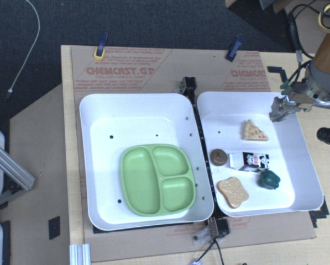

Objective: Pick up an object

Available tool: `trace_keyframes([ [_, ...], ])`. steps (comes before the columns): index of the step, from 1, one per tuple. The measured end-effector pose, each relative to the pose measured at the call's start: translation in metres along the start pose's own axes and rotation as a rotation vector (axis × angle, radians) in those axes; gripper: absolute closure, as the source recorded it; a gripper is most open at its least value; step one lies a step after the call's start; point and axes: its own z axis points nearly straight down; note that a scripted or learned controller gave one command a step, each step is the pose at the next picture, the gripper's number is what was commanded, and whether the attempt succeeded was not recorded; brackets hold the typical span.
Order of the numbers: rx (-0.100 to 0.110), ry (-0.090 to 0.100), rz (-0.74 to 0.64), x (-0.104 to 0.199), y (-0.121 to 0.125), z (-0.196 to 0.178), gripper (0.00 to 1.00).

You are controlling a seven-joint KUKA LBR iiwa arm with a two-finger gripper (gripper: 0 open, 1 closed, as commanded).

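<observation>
The right bin [231, 112] holds several small items: a pizza-slice toy [255, 131], a brown round cookie [219, 157], a black-and-white carton [256, 160], a dark green lump [269, 179] and a tan bread slice [232, 192]. My gripper [278, 110] hangs at the bin's far right corner, above and to the right of the pizza slice. It touches none of the items.
The left bin [98, 120] carries a green three-compartment plate [157, 178]. A black clamp [188, 85] sits between the bins at the back. Blue clips [234, 48] hold the cardboard underlay. The arm's body [319, 76] enters from the right.
</observation>
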Motion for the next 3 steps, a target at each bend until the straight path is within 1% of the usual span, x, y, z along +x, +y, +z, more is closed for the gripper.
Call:
trace_keyframes([
  [1,0.0,0.001,-0.001,0.055,-0.002,0.002,1.0],
  [2,-0.004,-0.001,-0.001,0.105,0.014,0.0,1.0],
  [3,0.001,0.0,-0.001,0.157,0.014,0.011,1.0],
])
